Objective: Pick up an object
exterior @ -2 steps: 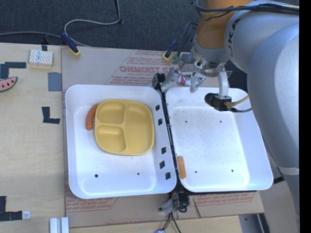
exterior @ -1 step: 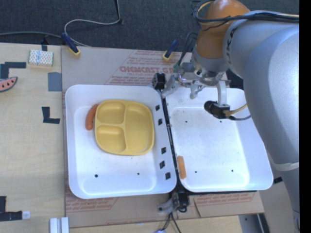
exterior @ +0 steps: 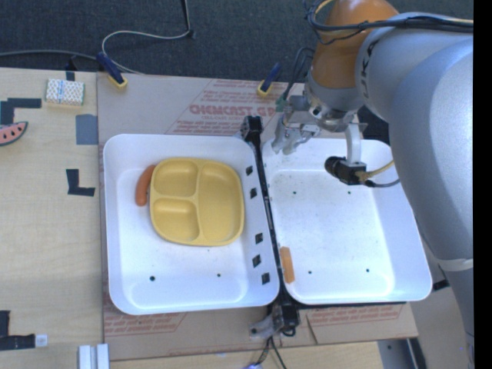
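The pincer [exterior: 286, 141] hovers at the right bin's [exterior: 400, 283] eleven o'clock corner; whether its fingers are apart cannot be told.

1. The scene is brightly and evenly lit from above; colours read clearly across the worktop [exterior: 46, 229].
2. The two white bins are the brightest areas: the left bin [exterior: 123, 283] and the right bin [exterior: 369, 283] verge on overexposure, with little surface detail along their rims.
3. Shadows are soft and short; a faint one lies under the yellow divided plate [exterior: 196, 202] along its lower edge.
4. The grey arm [exterior: 438, 91] at the right is large, near the camera and slightly soft, with a broad pale sheen.
5. The orange band [exterior: 350, 33] carries a small highlight on top.
6. Overall sharpness is modest; fine detail looks grainy, and the dark floor at the top holds little visible texture.
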Tool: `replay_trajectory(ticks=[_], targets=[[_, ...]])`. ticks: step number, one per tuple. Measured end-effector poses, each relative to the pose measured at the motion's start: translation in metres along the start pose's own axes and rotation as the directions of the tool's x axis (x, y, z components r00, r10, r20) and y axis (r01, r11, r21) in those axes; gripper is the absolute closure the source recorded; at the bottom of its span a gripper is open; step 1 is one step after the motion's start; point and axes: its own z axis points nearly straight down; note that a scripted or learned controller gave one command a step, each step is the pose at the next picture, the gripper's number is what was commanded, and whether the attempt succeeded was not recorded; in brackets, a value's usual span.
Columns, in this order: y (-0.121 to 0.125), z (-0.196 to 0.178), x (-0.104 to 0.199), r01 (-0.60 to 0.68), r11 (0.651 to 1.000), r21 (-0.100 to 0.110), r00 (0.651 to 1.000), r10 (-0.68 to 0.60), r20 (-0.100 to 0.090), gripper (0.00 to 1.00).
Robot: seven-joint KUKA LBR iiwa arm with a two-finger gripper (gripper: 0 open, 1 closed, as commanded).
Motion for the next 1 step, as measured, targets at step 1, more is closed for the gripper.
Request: replay_trajectory(ticks=[1], targets=[[-0.0001,0.0001,-0.0001,0.0,1.0,0.0,1.0,0.0,0.0,0.0]])
